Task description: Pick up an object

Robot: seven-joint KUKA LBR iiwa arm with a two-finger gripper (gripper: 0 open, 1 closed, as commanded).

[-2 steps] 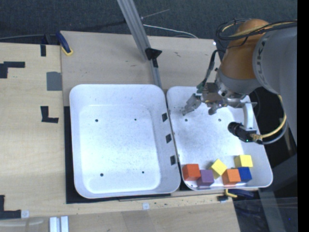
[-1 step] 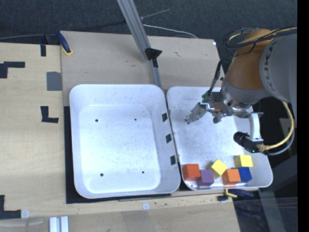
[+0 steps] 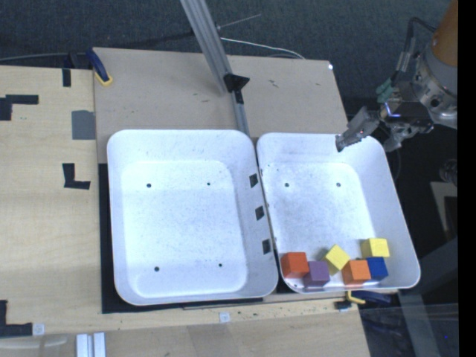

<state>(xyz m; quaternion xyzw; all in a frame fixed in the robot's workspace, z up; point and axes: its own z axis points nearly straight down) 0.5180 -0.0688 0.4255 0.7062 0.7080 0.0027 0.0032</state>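
1. Two white bins: the left bin (image 3: 119, 199) and the right bin (image 3: 387, 184), side by side on the table (image 3: 163, 88).
2. Six small blocks, all in the right bin near its front edge:
   - two orange blocks (image 3: 295, 263) (image 3: 356, 271)
   - two yellow blocks (image 3: 337, 256) (image 3: 375, 247)
   - one purple block (image 3: 318, 272)
   - one blue block (image 3: 377, 268)
3. One arm, with one gripper (image 3: 349, 138).

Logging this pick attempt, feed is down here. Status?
Hand over right bin's far rim, nothing seen in it. Blocks clustered at that bin's near edge, untouched. Nothing in the way.
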